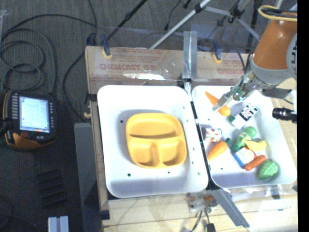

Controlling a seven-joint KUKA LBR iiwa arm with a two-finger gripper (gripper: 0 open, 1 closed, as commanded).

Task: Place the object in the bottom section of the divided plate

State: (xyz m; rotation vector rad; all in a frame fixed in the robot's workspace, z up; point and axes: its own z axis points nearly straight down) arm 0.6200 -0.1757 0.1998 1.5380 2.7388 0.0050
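Far left, on the dark carpeted floor (43, 187), sits a handheld control pendant (30, 118) with its screen lit, black cables (29, 52) looping around above it. Next comes the wooden bench (140, 64) with the two white bins side by side. The left bin (111, 173) holds the yellow divided plate (156, 139): one long section across the top, two smaller ones at the bottom, nothing sitting in any of them.

Right bin (285, 173) is where all the toy food is piled: a small red-and-white carton (212, 133) and an orange carrot (217, 149) near the divider wall, a green leafy piece (245, 136), something yellow (256, 144), a blue-and-white box (244, 156), a red sausage-looking thing (254, 162), and a bumpy green piece (268, 169) in the near corner. Further back there's an orange wedge (211, 98) and a white die-like block (247, 113).

My fingers (227, 99) are down in the back of that right bin, hanging just above a little orange-yellow object (224, 111), with the wedge just to their left. Can't tell whether I'm clenched or released, and nothing is visibly between them. Tripod legs (212, 4) stand on the floor behind the bench.
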